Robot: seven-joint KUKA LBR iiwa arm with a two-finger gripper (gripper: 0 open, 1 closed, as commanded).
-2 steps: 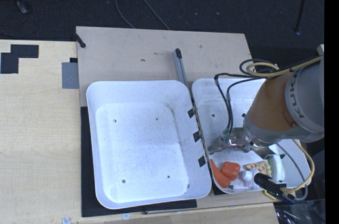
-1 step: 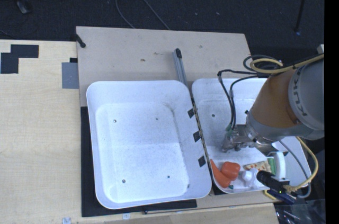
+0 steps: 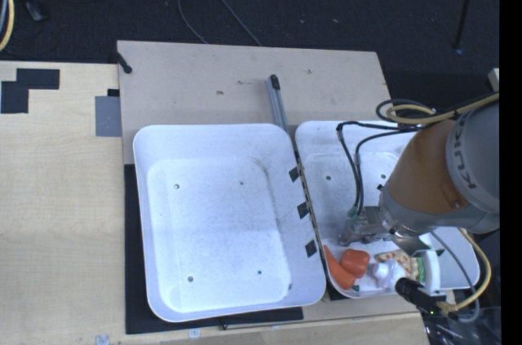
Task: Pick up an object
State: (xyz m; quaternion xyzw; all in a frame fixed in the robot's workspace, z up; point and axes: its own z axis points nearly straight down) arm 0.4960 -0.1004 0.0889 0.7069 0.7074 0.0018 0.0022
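The hand is hanging low inside the right bin, near its front end, with the grey arm and its orange band bulking over it; whether it is clamping anything I cannot tell. Just in front of it, an orange-red object is lying in the bin's near corner, beside a small pale cluster of items and a white-and-green piece. Black cables are trailing across the bin floor. The left bin is sitting alongside on the desk.
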